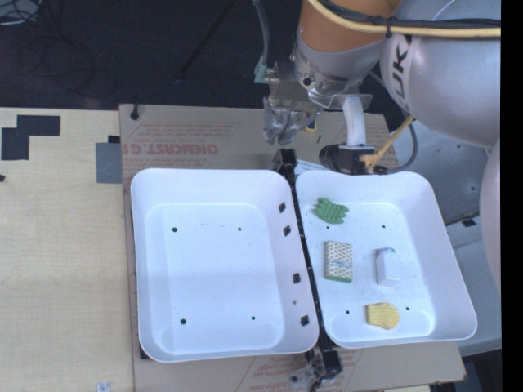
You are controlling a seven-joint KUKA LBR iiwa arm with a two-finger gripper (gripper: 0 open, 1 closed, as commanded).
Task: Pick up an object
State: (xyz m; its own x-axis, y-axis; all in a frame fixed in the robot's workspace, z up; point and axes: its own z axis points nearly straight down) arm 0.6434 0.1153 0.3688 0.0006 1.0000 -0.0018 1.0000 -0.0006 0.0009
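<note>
Four small objects lie in the right bin: a green piece, a patterned block, a white block and a yellow piece. Judging by this, the approach step is in hand; nothing is grasped. The end effector hangs at upper centre, above the bins' far rim, its state impossible to tell. Next comes descending toward the green piece, nearest, below and right.

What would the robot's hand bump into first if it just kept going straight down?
The hand points down above the far end of the bench, near the black clips that join the two bins. It would probably meet those clips or the brown board first, not the green object. Depth is hard to judge here.
</note>
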